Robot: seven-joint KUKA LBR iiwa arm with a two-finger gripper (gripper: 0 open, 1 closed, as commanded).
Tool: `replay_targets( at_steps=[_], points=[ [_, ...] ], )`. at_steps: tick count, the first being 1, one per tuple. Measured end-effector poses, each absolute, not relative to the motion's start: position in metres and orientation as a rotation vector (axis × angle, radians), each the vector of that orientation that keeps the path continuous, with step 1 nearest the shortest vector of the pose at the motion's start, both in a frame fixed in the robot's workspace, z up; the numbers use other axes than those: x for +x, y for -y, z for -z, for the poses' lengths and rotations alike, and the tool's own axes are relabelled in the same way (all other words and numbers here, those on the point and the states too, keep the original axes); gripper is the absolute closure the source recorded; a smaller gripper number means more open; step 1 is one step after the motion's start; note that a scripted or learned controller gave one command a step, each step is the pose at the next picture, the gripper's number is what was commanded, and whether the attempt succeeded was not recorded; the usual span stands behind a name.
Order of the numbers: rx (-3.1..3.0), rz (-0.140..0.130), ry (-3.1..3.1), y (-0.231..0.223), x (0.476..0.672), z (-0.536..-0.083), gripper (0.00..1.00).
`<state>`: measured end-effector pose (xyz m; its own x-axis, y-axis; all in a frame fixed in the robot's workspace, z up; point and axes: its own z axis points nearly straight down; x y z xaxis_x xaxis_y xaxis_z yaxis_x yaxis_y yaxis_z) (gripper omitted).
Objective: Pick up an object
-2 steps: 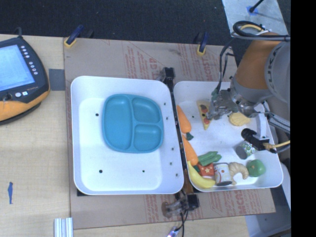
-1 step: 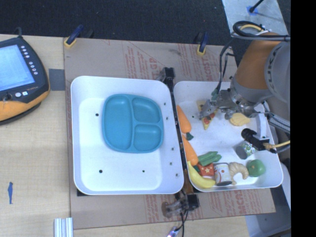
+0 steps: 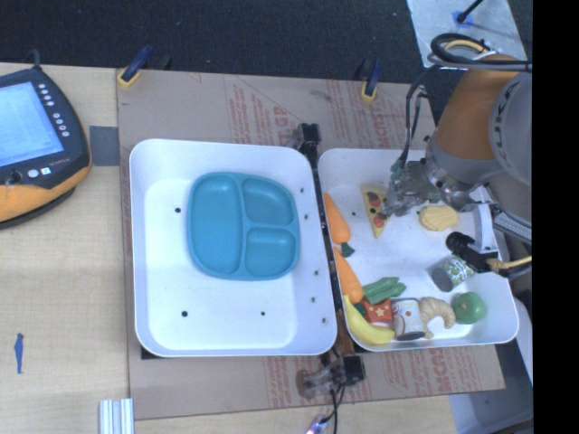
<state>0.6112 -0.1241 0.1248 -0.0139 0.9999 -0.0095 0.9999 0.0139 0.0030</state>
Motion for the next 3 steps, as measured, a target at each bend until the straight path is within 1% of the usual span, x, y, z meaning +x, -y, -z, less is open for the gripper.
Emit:
replay_targets(
  at_steps=[1, 2, 3],
  points=[
    [2.199, 0.008, -2.231, 0.124, 0.611, -0.125, 0.0],
    [2.215, -0.002, -2.226, 0.157, 0.658, -0.095, 0.0],
    [2.21, -0.004, -2.229, 0.157, 0.659, -0.107, 1.0]
  ],
)
